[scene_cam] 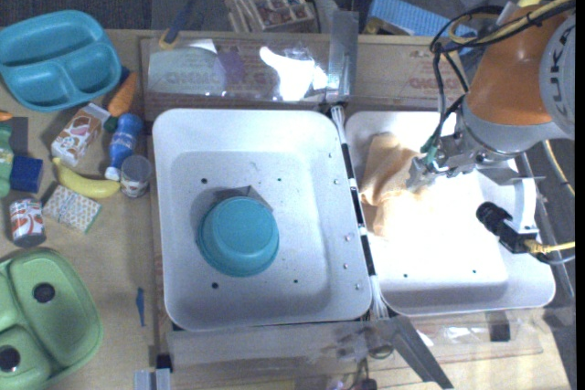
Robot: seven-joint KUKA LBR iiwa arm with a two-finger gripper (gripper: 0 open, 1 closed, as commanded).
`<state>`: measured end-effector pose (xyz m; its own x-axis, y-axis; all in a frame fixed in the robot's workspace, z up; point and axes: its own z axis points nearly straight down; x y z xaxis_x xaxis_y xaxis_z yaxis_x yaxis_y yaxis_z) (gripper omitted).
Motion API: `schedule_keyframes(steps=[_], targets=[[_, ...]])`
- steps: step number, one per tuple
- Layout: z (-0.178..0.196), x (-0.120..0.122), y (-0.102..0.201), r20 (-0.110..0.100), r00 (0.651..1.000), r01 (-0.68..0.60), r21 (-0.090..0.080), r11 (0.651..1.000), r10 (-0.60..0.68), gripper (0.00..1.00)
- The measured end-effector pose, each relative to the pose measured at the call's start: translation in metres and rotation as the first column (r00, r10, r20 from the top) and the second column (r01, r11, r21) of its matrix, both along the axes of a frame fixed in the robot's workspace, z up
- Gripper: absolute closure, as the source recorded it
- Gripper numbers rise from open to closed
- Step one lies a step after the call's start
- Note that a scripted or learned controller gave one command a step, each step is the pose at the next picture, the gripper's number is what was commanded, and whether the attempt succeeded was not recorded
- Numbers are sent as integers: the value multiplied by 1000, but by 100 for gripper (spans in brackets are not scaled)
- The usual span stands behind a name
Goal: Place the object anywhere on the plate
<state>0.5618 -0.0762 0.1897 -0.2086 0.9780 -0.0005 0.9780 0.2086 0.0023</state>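
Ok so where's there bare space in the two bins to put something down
In the left bin, the floor is bare all around the blue bowl, widest toward the far wall and right wall. In the right bin, the near half is bare up to the front rim. Its far left is crowded: the tan object lies there with the gripper over it.

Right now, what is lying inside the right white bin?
A pale tan, crumpled object lies in the right bin at its left side. The gripper hangs over the object's right edge, covering part of it, so contact cannot be judged.
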Motion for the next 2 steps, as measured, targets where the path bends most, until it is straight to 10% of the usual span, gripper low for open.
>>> schedule_keyframes(steps=[1, 2], targets=[[-5, -39, 60, -4, 1000, 22, 0, 1000, -22, 100], [-5, -76, 87, -1, 978, -210, -1, 978, 210, 100]])
